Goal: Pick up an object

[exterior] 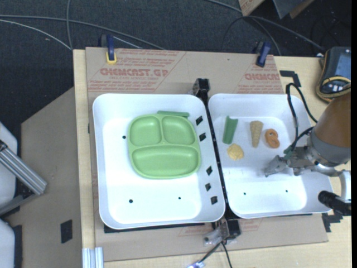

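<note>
The right bin [290, 205] holds a green stick [230, 130], a tan cone [256, 133], an orange ring-shaped piece [272, 138] and a yellow lump [235, 152]. My gripper [277, 166] hangs low over the middle of this bin, pointing left. It is just below the orange piece and to the right of the yellow lump, apart from both. Behind it, the grey wrist [318, 159] and the orange band [337, 127] reach in over the bin's right wall.
The left bin [111, 194] holds a green divided plate [164, 146]. A black divider strip [211, 149] runs between the bins. Black cables [295, 108] hang over the right bin's far right corner. Clamps sit on the board's back edge.
</note>
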Available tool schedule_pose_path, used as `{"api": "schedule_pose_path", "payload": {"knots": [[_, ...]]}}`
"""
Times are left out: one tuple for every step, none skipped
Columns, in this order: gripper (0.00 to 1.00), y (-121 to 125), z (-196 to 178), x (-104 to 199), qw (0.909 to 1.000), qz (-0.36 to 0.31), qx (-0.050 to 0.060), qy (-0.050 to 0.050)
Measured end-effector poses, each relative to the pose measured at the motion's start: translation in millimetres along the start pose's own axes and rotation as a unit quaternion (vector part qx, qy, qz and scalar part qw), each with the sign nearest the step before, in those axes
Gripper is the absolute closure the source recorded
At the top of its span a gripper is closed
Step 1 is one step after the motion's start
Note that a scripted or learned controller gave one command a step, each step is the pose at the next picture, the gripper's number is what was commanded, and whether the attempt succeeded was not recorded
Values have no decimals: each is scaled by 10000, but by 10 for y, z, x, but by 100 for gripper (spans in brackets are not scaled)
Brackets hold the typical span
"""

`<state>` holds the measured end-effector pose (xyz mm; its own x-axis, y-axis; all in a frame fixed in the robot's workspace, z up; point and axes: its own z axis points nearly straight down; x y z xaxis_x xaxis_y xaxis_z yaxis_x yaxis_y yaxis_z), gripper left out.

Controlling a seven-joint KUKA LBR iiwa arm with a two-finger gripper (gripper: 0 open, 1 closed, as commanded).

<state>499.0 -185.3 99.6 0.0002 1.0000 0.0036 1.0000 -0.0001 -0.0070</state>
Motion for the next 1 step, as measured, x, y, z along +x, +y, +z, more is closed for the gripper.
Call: {"api": "schedule_pose_path", "payload": {"knots": [[100, 17, -149, -6, 10000, 3, -39, -12]]}}
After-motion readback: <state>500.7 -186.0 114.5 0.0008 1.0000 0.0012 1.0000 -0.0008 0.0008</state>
